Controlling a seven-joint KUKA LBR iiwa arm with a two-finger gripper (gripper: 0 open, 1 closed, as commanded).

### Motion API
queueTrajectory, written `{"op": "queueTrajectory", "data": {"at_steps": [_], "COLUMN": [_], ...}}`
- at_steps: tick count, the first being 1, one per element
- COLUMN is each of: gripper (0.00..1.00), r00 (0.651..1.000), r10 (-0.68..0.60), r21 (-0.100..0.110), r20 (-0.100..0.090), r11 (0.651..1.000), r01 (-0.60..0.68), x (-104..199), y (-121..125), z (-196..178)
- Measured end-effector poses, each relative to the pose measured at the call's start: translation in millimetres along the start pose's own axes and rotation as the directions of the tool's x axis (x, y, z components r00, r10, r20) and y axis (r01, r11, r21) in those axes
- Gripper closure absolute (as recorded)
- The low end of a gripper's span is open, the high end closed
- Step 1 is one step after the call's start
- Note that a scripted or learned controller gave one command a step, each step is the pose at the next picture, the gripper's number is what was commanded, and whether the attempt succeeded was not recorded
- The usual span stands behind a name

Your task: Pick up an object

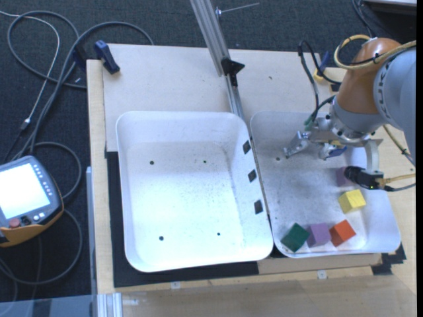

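Observation:
My gripper [308,150] hangs over the upper middle of the right bin [294,190], its two fingers spread apart with nothing between them. Along that bin's front edge sit a green block [295,236], a purple block [320,234] and an orange-red block [342,232] in a row. A yellow block [352,200] lies a little behind them, to the right. Another purple block [342,176] rests just right of the gripper, partly hidden by a black part of the arm. All the blocks lie on the bin floor, apart from the fingers.
The left bin [178,190] adjoins the right one along a raised shared rim. A slanted metal pole [208,25] rises behind the bins. A blue clamp [106,56] sits at the bench's far left corner. Cables and a pendant [23,197] lie on the floor at left.

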State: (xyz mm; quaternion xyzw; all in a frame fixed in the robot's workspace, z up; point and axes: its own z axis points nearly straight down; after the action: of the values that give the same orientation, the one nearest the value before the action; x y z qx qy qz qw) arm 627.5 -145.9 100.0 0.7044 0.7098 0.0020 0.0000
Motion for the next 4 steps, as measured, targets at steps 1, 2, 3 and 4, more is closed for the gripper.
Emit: {"op": "queueTrajectory", "data": {"at_steps": [1,2,3,4], "gripper": [0.0,0.0,0.0,1.0], "r00": [1.0,1.0,1.0,1.0], "r10": [-0.002,0.004,0.009,0.007], "r21": [0.015,-0.006,0.015,0.001], "r20": [-0.019,0.004,-0.002,0.002], "r11": [1.0,1.0,1.0,1.0], "r01": [0.002,-0.004,-0.009,-0.007], "x": [-46.9,-71.3,-66.1,-66.1], "y": [10.6,31.8,-33.6,-28.5], "z": [-0.3,-76.2,4.8,-11.1]}}
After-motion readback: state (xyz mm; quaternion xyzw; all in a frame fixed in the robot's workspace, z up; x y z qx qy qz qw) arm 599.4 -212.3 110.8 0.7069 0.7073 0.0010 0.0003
